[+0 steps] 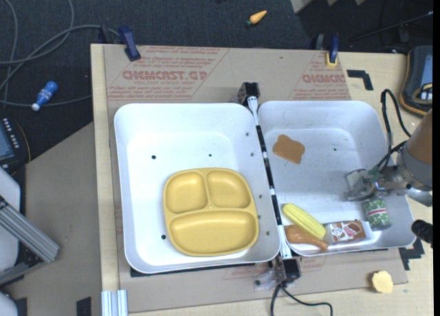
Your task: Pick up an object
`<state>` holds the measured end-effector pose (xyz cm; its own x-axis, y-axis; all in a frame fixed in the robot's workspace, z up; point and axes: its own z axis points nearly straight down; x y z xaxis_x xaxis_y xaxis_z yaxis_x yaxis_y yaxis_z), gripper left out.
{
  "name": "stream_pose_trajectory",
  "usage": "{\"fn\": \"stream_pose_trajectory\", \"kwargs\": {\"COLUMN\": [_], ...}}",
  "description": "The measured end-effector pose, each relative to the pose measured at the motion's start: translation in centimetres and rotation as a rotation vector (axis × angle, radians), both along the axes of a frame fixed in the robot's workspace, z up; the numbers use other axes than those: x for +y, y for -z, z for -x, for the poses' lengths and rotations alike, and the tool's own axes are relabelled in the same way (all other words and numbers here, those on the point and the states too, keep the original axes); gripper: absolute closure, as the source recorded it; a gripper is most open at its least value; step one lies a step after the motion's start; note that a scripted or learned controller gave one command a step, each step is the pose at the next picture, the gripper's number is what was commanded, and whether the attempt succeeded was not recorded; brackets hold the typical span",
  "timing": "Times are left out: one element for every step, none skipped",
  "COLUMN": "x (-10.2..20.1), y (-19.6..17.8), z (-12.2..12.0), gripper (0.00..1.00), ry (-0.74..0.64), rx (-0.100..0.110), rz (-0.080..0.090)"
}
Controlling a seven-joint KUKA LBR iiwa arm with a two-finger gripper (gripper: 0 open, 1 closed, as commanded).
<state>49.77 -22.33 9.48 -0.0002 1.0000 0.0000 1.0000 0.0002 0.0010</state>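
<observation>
My gripper [358, 185] hangs low over the right side of the right bin [323, 119], at the end of the arm [418, 160] that comes in from the right. Just below and right of it lies a small green speckled item [376, 213]. Along the bin's front edge rest a yellow corn cob [303, 220], a brown drumstick-shaped piece [303, 237] and a red-brown packet [346, 231]. A tan toast-like slice [288, 148] lies toward the bin's back left. I see nothing held in the gripper.
The left bin [144, 136] holds a yellow divided plate [209, 210]. A black clip [249, 92] and a divider join the bins. A small yellow lump [381, 281] sits on the bench at front right. Cables [389, 112] run along the right bin's far side.
</observation>
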Motion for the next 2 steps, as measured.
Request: {"fn": "stream_pose_trajectory", "kwargs": {"x": [6.1,10.6], "y": [0.0,-14.6], "z": [-4.8,-6.0], "gripper": [1.00,1.00], "ry": [-0.008,-0.007], "rx": [-0.003,-0.017], "rz": [-0.001,0.001]}}
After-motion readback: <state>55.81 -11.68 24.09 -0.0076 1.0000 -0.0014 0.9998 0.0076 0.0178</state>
